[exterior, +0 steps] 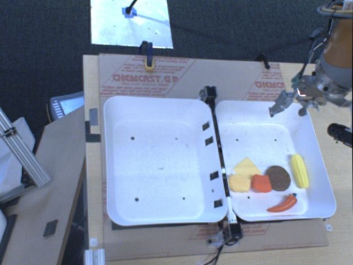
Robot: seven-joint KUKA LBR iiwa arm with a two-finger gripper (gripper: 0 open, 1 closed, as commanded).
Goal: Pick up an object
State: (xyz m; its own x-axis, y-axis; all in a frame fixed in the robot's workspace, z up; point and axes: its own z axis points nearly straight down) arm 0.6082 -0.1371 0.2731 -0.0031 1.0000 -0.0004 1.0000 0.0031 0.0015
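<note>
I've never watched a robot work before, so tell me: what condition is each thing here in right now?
Claw: open, holding nothing, above the right bin's far edge.
Right bin: holds the toy food.
Corn: lying flat.
Chili pepper: lying near the front wall.
Brown disc: flat, touching the orange block.
Yellow wedge: resting beside the orange block.

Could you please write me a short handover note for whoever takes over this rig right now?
Gripper: open, jaws apart, above the far right corner of the right bin, holding nothing.
Objects: all in the near part of the right bin: yellow wedge, orange block, brown disc, corn cob, red pepper.
Done: nothing picked yet.
Left: descend on one object, probably the corn cob or the pepper, since they lie apart from the cluster, close and lift.
</note>
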